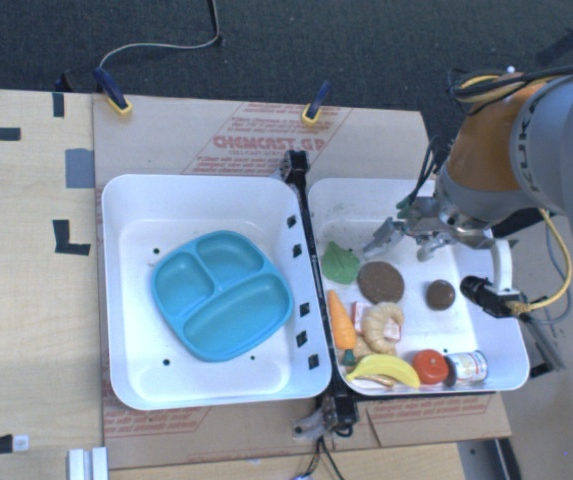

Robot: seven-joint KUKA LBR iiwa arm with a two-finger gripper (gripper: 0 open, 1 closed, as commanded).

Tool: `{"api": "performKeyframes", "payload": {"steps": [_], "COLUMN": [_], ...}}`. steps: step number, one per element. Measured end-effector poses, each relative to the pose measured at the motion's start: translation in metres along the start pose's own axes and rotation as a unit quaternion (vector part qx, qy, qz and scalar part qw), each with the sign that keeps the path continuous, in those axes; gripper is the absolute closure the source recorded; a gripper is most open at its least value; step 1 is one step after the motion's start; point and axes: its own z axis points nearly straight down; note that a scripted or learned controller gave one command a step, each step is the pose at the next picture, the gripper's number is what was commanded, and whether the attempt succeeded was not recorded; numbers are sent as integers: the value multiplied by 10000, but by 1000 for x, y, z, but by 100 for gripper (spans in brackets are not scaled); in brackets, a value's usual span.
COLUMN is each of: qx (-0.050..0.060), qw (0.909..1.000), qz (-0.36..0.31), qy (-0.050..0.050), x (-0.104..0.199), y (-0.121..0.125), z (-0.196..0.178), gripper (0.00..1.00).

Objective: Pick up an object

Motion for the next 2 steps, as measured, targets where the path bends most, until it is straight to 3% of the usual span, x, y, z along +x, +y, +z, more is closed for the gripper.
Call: {"api": "performKeyframes", "payload": {"steps": [1, 2], "qx": [-53, -48], "qw": [10000, 10000], "qz": [6, 0], "qy": [-28, -14], "x": [4, -5], "y": [-22, 36], "z": [72, 72], "gripper": [0, 0]}}
